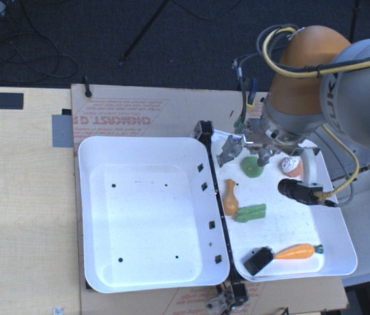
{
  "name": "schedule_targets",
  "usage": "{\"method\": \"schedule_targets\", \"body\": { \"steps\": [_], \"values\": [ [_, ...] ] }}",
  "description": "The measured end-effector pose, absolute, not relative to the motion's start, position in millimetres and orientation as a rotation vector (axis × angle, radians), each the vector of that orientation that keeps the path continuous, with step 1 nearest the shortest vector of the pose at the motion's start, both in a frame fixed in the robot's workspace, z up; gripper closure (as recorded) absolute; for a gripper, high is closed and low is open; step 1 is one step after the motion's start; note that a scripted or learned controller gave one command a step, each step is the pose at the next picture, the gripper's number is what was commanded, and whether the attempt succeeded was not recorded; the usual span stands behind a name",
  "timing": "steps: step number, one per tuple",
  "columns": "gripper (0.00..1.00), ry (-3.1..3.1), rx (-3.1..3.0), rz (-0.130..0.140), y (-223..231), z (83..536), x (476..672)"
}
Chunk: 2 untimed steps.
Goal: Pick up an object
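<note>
Camera view has the gripper (247, 151) spread open, empty, with the round green toy (252, 168) at its six o'clock.

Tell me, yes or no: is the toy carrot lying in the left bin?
No. The toy carrot lies in the right bin, near its front edge beside a black block.

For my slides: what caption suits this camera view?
KUKA arm's tool hovers over the right bin above a green piece, with a toy carrot nearby.
</note>
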<state>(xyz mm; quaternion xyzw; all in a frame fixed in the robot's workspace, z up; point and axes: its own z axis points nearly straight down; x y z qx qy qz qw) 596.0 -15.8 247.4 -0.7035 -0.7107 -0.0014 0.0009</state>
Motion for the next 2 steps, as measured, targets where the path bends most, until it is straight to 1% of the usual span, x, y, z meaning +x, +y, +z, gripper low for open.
{"method": "schedule_targets", "body": {
  "steps": [1,2],
  "values": [
    [0.0,-2.235,-2.23,-0.015,-60.4,421.6,646.4],
    [1.0,-2.233,-2.208,0.007,-57.0,420.4,644.4]
  ]
}}
